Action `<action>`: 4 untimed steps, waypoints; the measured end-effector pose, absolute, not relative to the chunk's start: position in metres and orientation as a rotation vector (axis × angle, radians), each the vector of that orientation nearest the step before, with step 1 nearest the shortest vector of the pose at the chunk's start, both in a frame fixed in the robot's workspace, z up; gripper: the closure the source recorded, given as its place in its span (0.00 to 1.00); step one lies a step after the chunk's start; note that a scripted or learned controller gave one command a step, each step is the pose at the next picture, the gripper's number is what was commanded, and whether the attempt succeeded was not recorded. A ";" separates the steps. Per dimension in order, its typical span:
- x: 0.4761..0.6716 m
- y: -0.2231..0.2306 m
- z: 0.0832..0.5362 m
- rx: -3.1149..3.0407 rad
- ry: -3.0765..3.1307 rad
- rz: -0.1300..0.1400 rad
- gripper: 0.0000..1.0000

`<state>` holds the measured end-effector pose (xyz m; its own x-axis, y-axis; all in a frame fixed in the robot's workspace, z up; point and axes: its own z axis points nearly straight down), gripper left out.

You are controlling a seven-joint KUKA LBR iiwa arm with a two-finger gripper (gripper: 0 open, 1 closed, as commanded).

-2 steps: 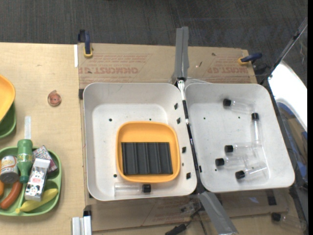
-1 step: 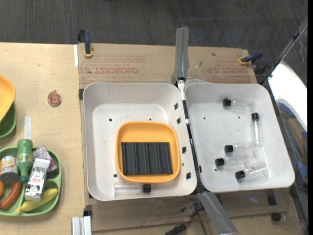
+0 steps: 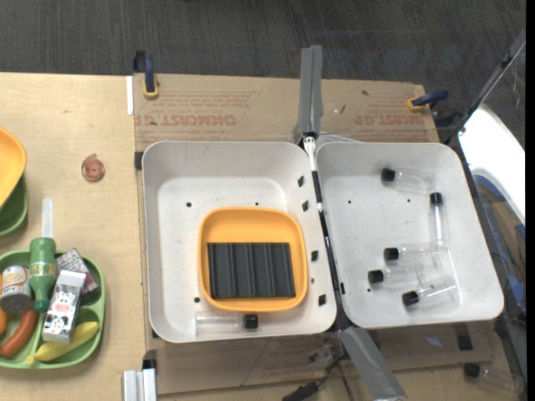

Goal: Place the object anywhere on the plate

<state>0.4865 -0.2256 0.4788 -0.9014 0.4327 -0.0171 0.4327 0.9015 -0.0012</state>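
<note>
two white bins sat side by side on a sheet of brown cardboard (image 3: pixel 284 111). in the left bin (image 3: pixel 167 224) there was a yellow plate (image 3: pixel 253 221) with round corners. a black block with ridges (image 3: pixel 251 270) lay flat on the plate and covered most of its middle. just in front of the plate, by the near wall of the bin, lay a clear tube with a black cap (image 3: pixel 226 322). it lay on its side on the bin floor, not on the plate.

the right bin (image 3: pixel 476 224) had more clear tubes with black caps. one small tube (image 3: pixel 393 175) was near the back. a long tube (image 3: pixel 436 220) lay by the right wall. three more (image 3: pixel 410 274) lay close together near the front.

i could not tell if the gripper was open or closed.

on the tan table to the left was a green tray (image 3: pixel 84 341) full of toy food, with a green bottle (image 3: pixel 42 270) on it. an orange bowl (image 3: pixel 10 170) sat at the left edge, and a small pink thing (image 3: pixel 93 169) lay near it.
</note>
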 end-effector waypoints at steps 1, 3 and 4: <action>0.487 -0.226 0.479 0.694 3.047 -0.008 0.00; 0.488 -0.226 0.488 0.694 3.044 -0.010 0.00; 0.490 -0.227 0.496 0.693 3.041 -0.011 1.00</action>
<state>0.4902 -0.2272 0.4961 -0.9011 0.4331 -0.0233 0.4332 0.9013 -0.0018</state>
